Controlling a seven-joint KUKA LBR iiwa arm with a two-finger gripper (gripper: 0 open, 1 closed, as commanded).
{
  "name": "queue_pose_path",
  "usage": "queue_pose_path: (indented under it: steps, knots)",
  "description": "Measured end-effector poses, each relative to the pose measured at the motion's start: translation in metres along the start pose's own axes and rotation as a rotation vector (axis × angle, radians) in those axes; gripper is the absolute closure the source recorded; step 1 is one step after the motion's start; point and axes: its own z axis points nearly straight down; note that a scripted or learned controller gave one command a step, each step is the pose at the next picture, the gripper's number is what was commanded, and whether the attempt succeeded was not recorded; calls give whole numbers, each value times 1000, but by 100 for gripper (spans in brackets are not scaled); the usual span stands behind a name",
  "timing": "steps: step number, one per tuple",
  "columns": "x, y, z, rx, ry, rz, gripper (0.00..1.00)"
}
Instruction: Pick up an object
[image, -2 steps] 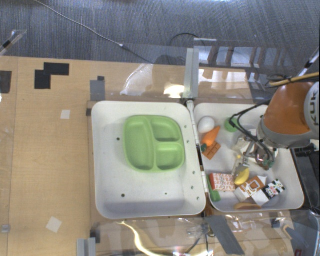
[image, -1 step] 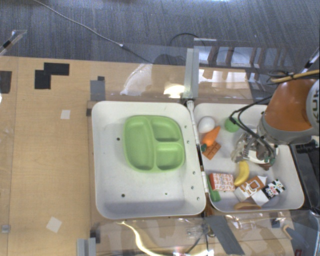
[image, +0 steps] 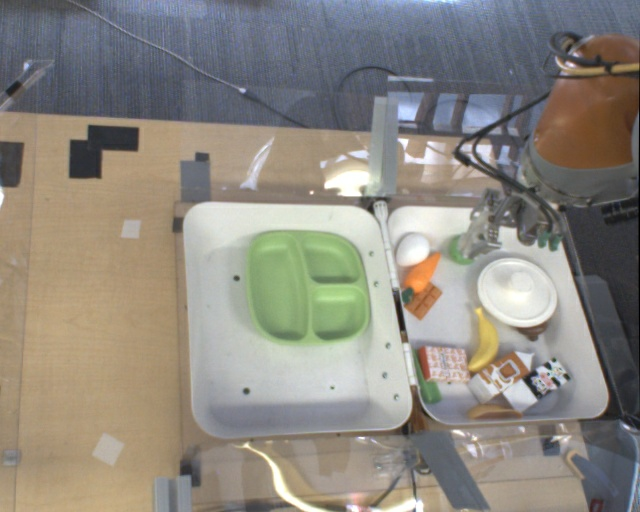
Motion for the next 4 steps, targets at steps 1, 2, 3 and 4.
queue_pose_path:
  steps: [1, 2, 3, 4]
  knots:
    - [-19, -63, -52, 3, 10, -282, 100]
    - [-11, -118, 76, -4, 25, -503, 100]
    - [-14, -116, 71, -1, 15, -506, 0]
    - [11, -70, 150, -1, 14, -600, 0]
